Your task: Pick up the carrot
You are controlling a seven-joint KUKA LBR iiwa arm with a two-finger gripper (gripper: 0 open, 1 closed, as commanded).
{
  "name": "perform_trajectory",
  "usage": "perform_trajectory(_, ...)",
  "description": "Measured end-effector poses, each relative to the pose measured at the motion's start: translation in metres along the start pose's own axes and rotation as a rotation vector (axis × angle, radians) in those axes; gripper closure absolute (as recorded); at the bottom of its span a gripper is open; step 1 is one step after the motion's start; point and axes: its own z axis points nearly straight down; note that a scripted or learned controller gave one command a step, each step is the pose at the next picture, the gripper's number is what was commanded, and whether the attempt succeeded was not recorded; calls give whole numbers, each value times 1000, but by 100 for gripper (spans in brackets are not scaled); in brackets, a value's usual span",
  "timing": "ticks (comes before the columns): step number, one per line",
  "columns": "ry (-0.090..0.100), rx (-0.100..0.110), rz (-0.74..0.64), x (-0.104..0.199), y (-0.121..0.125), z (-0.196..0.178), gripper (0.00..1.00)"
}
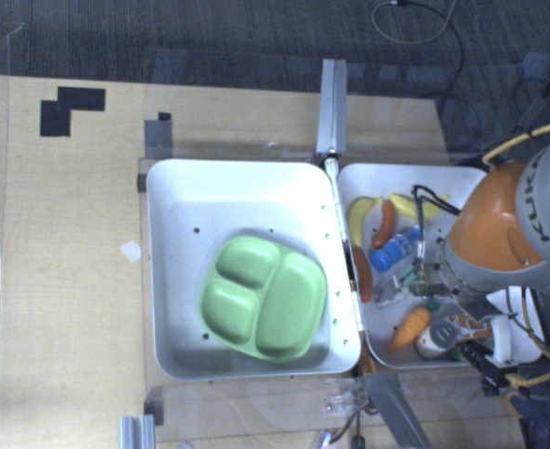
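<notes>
Two white bins side by side on the wooden bench [60, 279]. Left bin [177, 204] carrying a green sectioned plate [264, 297], three compartments, sitting toward the near half. Right bin [378, 349] crowded: carrot [411, 328] lying tilted near the front wall, orange body with a green tip pointing up and right. Beside it, a blue bottle [393, 249], a yellow banana [361, 215] and a reddish sausage-like piece [383, 223] toward the far end. Arm [499, 227] reaching in from the right, orange band over the right bin. Gripper [431, 283] low over the clutter, just above the carrot; claw state impossible to tell from here. Carrot resting on the bin floor.
</notes>
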Motion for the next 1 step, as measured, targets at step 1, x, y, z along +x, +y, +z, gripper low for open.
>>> perform_trajectory(1, -1, -8, -3, 0, 3, -12, 100)
